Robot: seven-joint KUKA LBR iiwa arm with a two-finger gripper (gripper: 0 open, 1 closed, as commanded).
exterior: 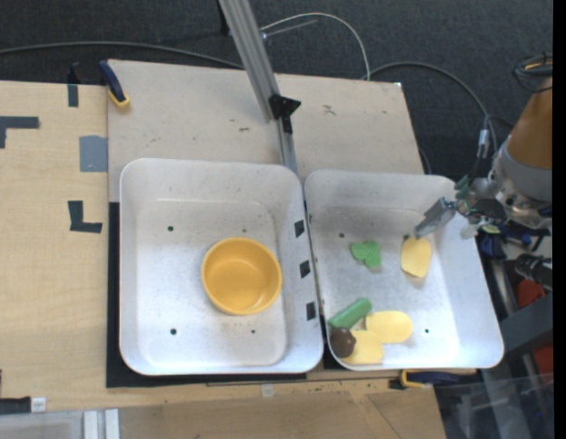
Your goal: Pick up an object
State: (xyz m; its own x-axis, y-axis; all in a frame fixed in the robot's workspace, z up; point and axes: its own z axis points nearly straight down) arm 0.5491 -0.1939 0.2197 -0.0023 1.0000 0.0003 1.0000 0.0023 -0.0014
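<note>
Now you're in the approach: the gripper (427, 226) hangs over the right bin (465, 337), nothing between its fingers, and you can't tell how the jaws stand. The pale yellow piece (415, 258) lies just below and beside the tip, apparently apart. Next, I'd judge, you need a short descent, centred over that piece.
</note>
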